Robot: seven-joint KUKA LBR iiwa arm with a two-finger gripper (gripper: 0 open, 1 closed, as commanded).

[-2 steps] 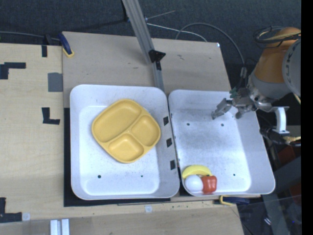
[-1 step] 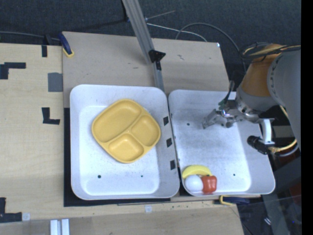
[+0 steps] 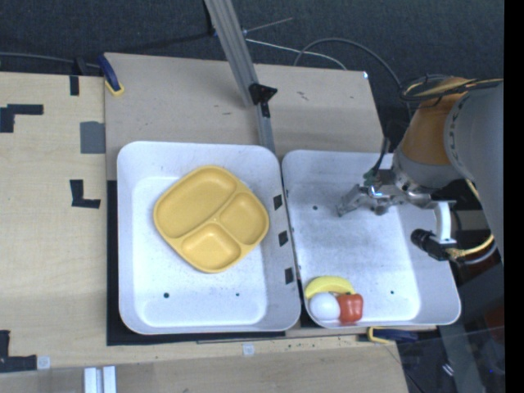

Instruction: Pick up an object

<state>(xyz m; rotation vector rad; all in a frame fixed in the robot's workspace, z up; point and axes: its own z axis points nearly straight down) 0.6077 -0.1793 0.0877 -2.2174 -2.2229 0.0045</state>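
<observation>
A yellow divided plate (image 3: pixel 211 218) lies in the left bin (image 3: pixel 139 301). In the right bin (image 3: pixel 426 301), at the near left corner, sit a yellow banana-like piece (image 3: pixel 329 284), a white egg-shaped ball (image 3: pixel 326 306) and a small red object (image 3: pixel 350 307), all touching one another. My gripper (image 3: pixel 354 202) hangs over the far middle of the right bin, pointing left, well away from those objects. Nothing shows between its fingers.
A grey metal bar (image 3: pixel 237 51) slants down from the top to the gap between the bins. Black cables (image 3: pixel 327 51) lie on the bench behind the right bin. The arm's body (image 3: pixel 458 137) covers the right bin's far right corner.
</observation>
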